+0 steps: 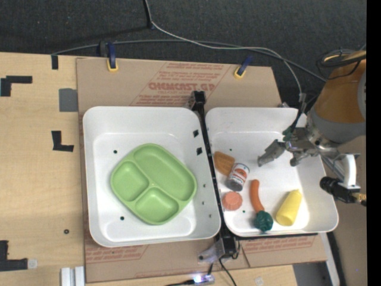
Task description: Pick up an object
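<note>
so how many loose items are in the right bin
6. A brown piece and small can near the divider, a pink disc below, an orange carrot, a teal piece and a yellow object by the front wall.

Two white bins sit on tan cardboard printed with red lettering, over a pale wood tabletop marked with black tape pieces. The left bin holds a light green divided plate. The right bin holds a brown piece, a small can with a red-and-white label, a salmon-pink disc, an orange carrot with a dark green top, and a yellow piece at 5 o'clock. The hand is grey.
</note>
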Robot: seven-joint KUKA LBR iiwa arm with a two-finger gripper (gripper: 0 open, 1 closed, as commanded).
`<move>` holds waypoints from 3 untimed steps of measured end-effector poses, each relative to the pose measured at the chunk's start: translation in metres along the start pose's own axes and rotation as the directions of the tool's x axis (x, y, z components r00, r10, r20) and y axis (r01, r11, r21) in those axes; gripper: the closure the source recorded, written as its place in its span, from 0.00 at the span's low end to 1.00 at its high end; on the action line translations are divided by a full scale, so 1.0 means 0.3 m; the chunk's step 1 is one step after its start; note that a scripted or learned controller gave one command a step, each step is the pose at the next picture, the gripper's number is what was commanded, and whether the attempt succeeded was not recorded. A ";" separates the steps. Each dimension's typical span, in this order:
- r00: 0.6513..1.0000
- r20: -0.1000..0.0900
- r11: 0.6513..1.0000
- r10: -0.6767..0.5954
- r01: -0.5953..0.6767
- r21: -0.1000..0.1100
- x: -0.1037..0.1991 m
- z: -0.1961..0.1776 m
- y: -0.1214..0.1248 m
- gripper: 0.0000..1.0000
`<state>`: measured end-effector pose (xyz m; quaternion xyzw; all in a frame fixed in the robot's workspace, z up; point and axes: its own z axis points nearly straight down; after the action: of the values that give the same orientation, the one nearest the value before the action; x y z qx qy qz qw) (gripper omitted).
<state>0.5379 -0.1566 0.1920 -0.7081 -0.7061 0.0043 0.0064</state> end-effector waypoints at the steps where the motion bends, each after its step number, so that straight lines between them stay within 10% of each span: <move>1: 1.000 0.002 1.000 -0.004 0.004 -0.013 0.001 -0.024 0.010 0.00; 3: 1.000 0.002 1.000 -0.003 0.003 -0.007 -0.001 0.324 -0.017 0.00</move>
<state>0.5314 -0.1566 0.0948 -0.7072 -0.7070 0.0025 0.0031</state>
